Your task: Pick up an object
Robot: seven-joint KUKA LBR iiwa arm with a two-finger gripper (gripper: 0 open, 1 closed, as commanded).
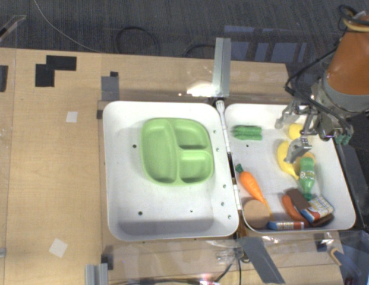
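Observation:
My gripper (292, 135) hangs over the right bin (344, 177), at its upper right part, with the orange-banded arm behind it. Its two metal fingers stand open, one finger (284, 117) farther back and the other nearer the front. Between and below them lies a yellow banana (286, 160); I cannot tell whether the fingers touch it. A green bottle (307, 174) lies just right of the banana. Further left lies an orange carrot (252, 186), and a green pea pod (247, 132) lies near the bin's back.
The right bin's front holds a round brown piece (256, 213), a sausage (291, 206), a marker (285, 225) and a small packet (320, 207). The left bin (122, 177) holds a green divided plate (175, 150). A metal post (222, 67) stands behind the divider.

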